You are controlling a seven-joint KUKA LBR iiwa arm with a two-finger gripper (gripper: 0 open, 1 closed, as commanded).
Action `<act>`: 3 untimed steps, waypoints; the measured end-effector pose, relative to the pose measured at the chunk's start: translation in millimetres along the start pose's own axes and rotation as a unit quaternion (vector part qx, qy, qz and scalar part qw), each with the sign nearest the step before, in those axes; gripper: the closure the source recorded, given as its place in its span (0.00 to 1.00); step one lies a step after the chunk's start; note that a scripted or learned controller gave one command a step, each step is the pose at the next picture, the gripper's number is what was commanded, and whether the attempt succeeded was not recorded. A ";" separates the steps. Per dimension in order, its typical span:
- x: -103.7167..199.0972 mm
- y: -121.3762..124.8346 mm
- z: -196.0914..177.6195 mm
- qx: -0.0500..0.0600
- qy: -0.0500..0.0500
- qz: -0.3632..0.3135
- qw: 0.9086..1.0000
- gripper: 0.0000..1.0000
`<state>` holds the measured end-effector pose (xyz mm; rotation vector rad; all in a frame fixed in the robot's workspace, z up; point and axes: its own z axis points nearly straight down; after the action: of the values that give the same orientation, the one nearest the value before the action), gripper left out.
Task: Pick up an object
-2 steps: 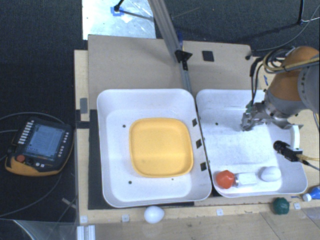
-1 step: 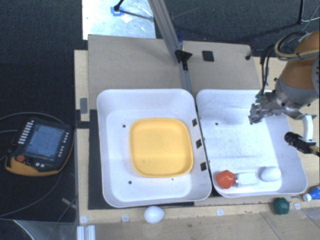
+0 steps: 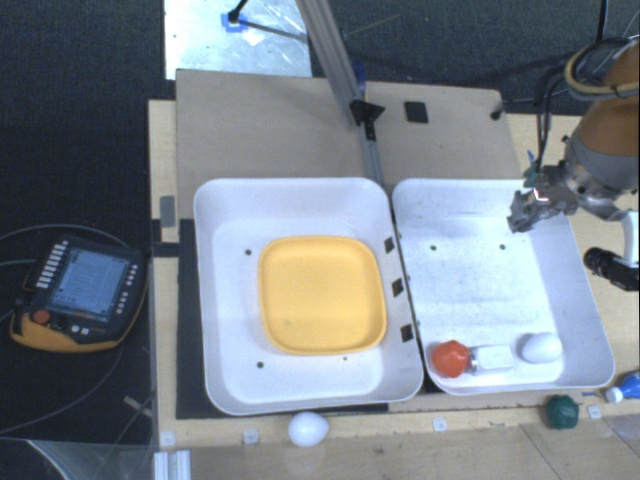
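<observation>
Gripper [image 3: 524, 216] sits at the upper right of the frame, over the top right corner of the right bin [image 3: 480, 268], hanging off the grey arm [image 3: 605, 143] that comes in from the right edge. It reads as a small dark blob; nothing visible in it, and how far it is open cannot be told at this size.

Candidate objects are all at the opposite end of that bin, lower right of the frame: an orange ball [image 3: 450, 359] by the bottom left corner, a small white block [image 3: 492, 357] touching or just beside it, and a white egg-shaped object [image 3: 541, 348] a little further right. All well apart from the gripper.

Left bin [image 3: 225, 298] holds a yellow square plate [image 3: 322, 294], lying flat, centre of frame. Outside the bins: a white ball [image 3: 308, 429] on the bench below the left bin, a dark green ball [image 3: 561, 411] at lower right, a teach pendant [image 3: 78, 290] at far left.

Risks, as judgement:
- White objects on white bin: low contrast, easy to mistarget.
- Orange ball and block sit so close that a descent on one likely nudges the other; the ball would roll.
- All three lie near the bottom wall, so finger-to-rim collision is plausible.
- Closing where it hangs now gets nothing.
</observation>
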<state>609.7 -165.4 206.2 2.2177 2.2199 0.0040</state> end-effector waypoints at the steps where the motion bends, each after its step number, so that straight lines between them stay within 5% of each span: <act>1: -0.1 0.7 -21.5 0.001 0.000 0.000 1.000 1.00; 3: 104.1 -8.5 -16.9 0.002 0.001 -0.001 1.000 1.00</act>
<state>601.0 -61.3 222.9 2.2174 2.2259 0.0019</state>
